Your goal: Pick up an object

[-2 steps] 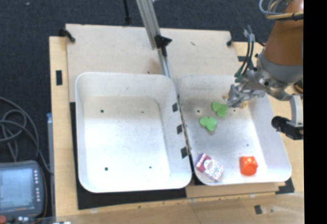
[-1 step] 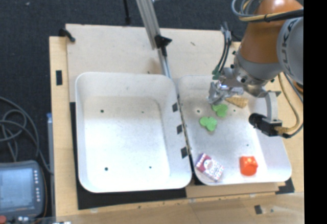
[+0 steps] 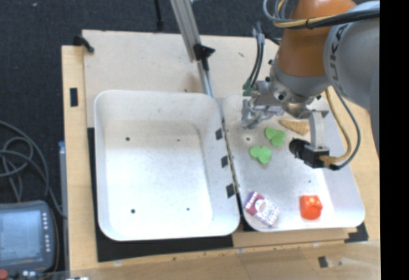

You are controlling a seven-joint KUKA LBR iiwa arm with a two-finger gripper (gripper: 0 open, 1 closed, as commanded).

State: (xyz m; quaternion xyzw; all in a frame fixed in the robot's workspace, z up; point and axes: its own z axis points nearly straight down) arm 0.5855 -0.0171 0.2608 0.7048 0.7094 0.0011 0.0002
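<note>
- Your gripper [image 3: 254,112] hangs low over the upper-left corner of the right bin [image 3: 345,192]; you cannot tell how wide it stands, and nothing shows in its hold.
- The nearest things, two green pieces [image 3: 268,145], lie just beside it at about five o'clock.
- A tan wedge [image 3: 295,124] sits at three o'clock, partly under the wrist.
- A printed packet [image 3: 262,209] and an orange block [image 3: 311,206] lie well apart at six and five o'clock.
</note>
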